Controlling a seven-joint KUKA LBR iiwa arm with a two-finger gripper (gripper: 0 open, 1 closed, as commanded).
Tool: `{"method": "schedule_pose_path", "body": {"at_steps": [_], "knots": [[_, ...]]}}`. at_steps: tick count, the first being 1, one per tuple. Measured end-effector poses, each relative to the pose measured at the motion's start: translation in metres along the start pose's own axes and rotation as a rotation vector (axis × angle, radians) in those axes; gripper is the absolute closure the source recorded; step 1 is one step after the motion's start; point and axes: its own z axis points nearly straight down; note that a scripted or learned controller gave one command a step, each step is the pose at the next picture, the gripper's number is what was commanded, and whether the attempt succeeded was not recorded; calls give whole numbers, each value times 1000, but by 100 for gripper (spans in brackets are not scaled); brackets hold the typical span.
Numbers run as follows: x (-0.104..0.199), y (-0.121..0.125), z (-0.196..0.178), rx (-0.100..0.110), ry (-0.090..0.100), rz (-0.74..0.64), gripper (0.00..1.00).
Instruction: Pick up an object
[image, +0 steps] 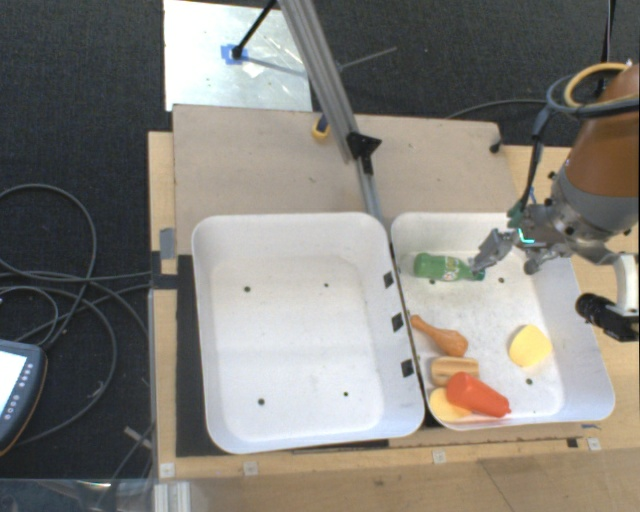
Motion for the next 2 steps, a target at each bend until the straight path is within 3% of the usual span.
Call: {"method": "schedule_pose_path", "body": {"at_steps": [1, 2], "knots": [[0, 1, -2, -4, 0, 1, 0], [8, 5, 56, 2, 0, 3, 0]]}}
